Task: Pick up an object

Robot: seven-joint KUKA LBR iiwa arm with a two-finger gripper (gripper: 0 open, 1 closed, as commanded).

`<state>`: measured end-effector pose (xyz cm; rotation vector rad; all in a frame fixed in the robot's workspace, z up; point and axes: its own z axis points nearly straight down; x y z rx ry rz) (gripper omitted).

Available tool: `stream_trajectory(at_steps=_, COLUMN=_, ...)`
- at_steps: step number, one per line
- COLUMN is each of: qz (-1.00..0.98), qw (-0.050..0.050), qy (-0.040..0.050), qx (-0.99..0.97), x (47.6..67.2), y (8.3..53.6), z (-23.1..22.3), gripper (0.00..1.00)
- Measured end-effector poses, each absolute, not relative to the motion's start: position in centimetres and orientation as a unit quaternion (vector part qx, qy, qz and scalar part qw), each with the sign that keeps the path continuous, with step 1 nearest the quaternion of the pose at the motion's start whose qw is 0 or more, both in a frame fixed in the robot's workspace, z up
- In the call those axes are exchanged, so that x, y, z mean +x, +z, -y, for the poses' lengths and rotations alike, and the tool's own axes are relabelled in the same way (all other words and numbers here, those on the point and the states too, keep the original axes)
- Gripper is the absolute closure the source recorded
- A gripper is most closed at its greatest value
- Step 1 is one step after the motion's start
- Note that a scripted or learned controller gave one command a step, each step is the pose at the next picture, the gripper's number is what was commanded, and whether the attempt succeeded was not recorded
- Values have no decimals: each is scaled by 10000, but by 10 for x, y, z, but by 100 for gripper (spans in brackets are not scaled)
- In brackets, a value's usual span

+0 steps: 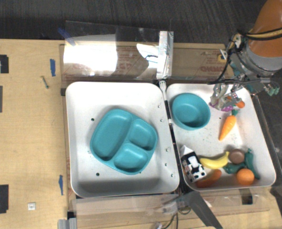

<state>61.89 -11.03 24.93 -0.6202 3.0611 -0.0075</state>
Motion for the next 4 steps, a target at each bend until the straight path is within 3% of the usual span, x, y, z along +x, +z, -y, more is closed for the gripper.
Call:
stream_trajectory(at_steps=1, qz=-9802, qw=44, qy=-4, qx=-1978, x=617, y=244, z=111, gripper=0)
stream_trajectory(at_steps=2, qz=-9718, qw=75, qy=-26, qx=-2355, x=586, y=91, z=157, gripper=0)
stream_trajectory(at_steps=3, qz=-9714, qw=193, qy=-57, qx=-2364, x=593, y=109, z=155, gripper=100)
stream_trajectory(at_steps=4, qz=-9892, qw=90, qy=-7, qx=-1462, x=635, y=241, z=86, gripper=100)
